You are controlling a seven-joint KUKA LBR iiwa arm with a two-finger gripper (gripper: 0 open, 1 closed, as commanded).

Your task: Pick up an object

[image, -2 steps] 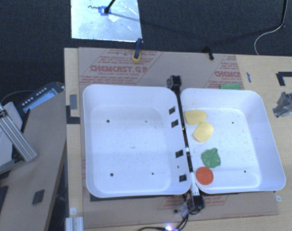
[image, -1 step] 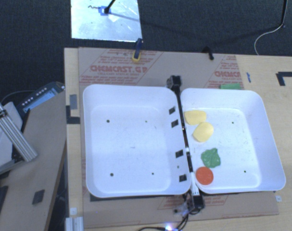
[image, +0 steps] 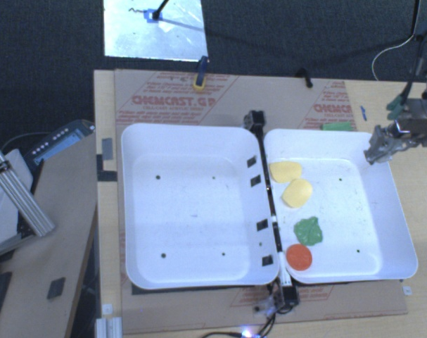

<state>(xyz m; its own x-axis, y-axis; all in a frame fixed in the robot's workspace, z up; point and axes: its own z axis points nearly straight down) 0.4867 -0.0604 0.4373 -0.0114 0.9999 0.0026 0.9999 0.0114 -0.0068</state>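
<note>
The right bin (image: 382, 189) holds several small objects along its left side: a yellow piece (image: 285, 171), a second yellow piece (image: 297, 193) just below it, a green lump (image: 309, 231) and an orange-red round piece (image: 299, 257) near the front corner. My gripper (image: 380, 148) hangs over the bin's far right rim, well to the right of all of them. Nothing shows beneath it.
The left bin (image: 192, 203) sits beside the right one, joined by a black clip strip (image: 266, 196). A shiny metal plate (image: 155, 20) lies at the back. A green scrap (image: 336, 126) rests behind the right bin. Grey equipment (image: 16, 196) stands at the left.
</note>
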